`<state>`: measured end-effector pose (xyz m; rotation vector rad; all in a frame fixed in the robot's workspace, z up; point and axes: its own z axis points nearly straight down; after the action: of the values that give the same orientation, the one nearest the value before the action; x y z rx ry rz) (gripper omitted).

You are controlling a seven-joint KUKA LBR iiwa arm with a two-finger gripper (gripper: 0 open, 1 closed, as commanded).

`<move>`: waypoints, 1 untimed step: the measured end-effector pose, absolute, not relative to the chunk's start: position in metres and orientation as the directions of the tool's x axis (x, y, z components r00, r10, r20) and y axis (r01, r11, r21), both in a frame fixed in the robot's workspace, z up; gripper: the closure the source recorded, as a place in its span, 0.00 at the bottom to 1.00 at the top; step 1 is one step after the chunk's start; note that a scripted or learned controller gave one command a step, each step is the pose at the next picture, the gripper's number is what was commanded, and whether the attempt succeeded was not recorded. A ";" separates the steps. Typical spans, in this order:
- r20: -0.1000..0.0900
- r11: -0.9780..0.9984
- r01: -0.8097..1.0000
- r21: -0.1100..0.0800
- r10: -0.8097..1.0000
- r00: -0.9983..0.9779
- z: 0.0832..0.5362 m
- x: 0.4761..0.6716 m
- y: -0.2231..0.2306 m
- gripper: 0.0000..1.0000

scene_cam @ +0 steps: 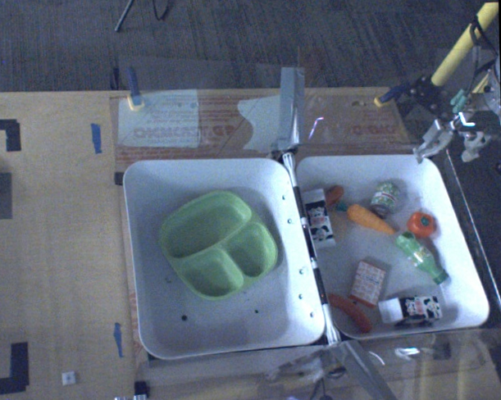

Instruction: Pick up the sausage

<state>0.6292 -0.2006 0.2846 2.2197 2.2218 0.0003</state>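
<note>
The sausage [350, 311], a reddish-brown curved link, lies at the front left of the right bin [461, 229], close to the divider between the bins. It lies between a small cracker box [368, 280] and a milk carton [412, 309]. My gripper [450, 137] hangs over the far right corner of the right bin, well away from the sausage, with nothing seen in it.
The right bin also holds a carrot [370, 219], a tomato [422, 223], a green bottle [421, 257], a can [385, 198], a second carton [318, 217] and a small red piece [336, 194]. A green divided plate [219, 244] sits in the left bin [145, 240].
</note>
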 end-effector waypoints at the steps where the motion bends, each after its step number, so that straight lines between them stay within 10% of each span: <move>1: 0.000 -0.087 0.996 -0.001 0.996 0.087 0.180 0.652 -0.142 0.00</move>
<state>0.6515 -0.1424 0.1797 2.3167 2.1233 -0.0008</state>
